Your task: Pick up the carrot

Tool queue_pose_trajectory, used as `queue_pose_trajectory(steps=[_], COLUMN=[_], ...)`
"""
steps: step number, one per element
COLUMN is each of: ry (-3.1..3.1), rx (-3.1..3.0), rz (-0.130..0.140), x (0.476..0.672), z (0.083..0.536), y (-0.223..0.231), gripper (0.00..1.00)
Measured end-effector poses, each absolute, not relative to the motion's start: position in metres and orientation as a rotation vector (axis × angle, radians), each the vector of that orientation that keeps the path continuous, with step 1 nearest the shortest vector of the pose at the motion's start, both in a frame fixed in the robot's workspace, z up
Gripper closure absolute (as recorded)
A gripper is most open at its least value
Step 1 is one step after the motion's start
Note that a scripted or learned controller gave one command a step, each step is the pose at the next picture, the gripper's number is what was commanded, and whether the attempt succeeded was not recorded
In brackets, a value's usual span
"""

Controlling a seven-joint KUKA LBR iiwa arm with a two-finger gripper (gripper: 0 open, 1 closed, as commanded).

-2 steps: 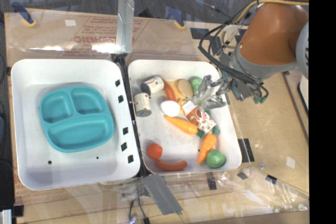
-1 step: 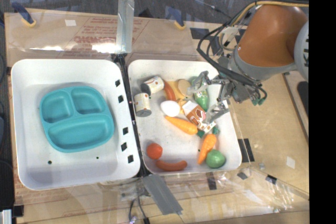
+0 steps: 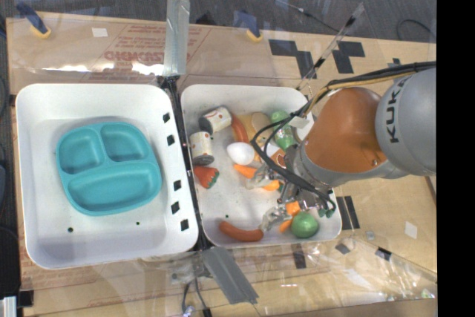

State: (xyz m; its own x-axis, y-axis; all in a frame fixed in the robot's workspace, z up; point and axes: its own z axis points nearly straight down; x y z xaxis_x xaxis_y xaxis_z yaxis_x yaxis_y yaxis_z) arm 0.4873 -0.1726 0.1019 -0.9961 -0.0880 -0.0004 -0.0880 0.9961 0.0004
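Because the small orange carrot (image 3: 295, 208) lies at the right bin's near edge against a round green vegetable (image 3: 305, 226), the pincer (image 3: 280, 213), aperture unreadable from above, may snag that neighbour instead.

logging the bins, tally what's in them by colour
Counting what shows; the arm hides part of the right bin.
Teal: 1, the divided tray
White: 1, the egg
Green: 2, the ball and a piece
Orange: 2, the carrot and sausage
Total: 6
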Motion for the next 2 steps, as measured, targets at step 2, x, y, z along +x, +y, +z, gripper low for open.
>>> queue_pose_trajectory(steps=[2], ry=[3.131], rx=[-0.107], rz=[-0.005], x=[0.529], z=[0.190], y=[-0.171], gripper=[1.00])
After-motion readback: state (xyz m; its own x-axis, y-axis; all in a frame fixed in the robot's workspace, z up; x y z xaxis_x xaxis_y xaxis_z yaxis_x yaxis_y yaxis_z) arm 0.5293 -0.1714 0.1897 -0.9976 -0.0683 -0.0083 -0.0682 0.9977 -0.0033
